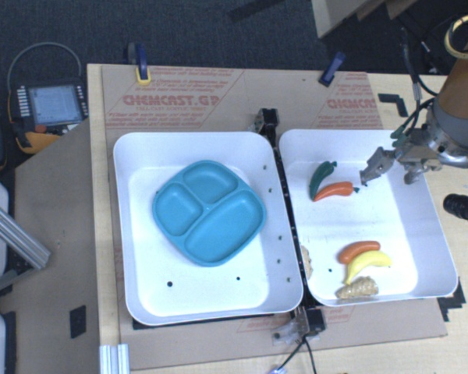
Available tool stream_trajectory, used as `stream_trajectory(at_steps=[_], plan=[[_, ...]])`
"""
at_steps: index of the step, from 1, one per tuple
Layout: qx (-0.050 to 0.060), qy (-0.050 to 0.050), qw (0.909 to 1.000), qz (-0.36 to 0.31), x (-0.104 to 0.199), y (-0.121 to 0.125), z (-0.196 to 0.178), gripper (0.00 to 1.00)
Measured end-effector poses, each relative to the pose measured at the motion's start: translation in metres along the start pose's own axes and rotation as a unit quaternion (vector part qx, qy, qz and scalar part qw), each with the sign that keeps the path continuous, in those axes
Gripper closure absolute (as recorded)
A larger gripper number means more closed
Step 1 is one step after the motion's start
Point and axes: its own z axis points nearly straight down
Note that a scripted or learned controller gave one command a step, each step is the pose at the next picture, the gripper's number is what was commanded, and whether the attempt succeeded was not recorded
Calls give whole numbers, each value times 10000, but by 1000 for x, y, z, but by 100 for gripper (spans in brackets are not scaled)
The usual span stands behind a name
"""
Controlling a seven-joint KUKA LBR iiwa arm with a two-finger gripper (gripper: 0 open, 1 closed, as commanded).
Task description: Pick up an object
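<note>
1. Tabletop: carries two shallow white bins side by side, the left bin and the right bin.
2. Near edge of the right bin: a beige lump lies closest to the near wall. A yellow banana lies just behind it, touching or nearly touching an orange sausage-shaped piece.
3. Left bin, centre: a blue divided plate with three compartments lies flat on the bin floor.
4. Right bin, far half: an orange-red carrot-shaped piece lies near the left wall. A green pepper lies just behind it, touching or just beside it.
5. Jaws: positioned over the far right part of the right bin, just right of the carrot-shaped piece. The two fingers stand apart, wide, with nothing between them.
6. Arm: enters from the right edge of the tabletop, above the far right corner of the right bin.
</note>
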Motion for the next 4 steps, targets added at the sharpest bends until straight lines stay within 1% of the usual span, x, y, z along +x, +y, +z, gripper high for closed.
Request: stream_trajectory(at_steps=[1,2,3,4], plan=[[-68,-12,10000,-15,0,3,-7,0],[-37,-3,10000,-22,6,11,43,0],[-36,-4,10000,-14,5,13,87,0],[-30,-2,10000,-13,6,12,140,0]])
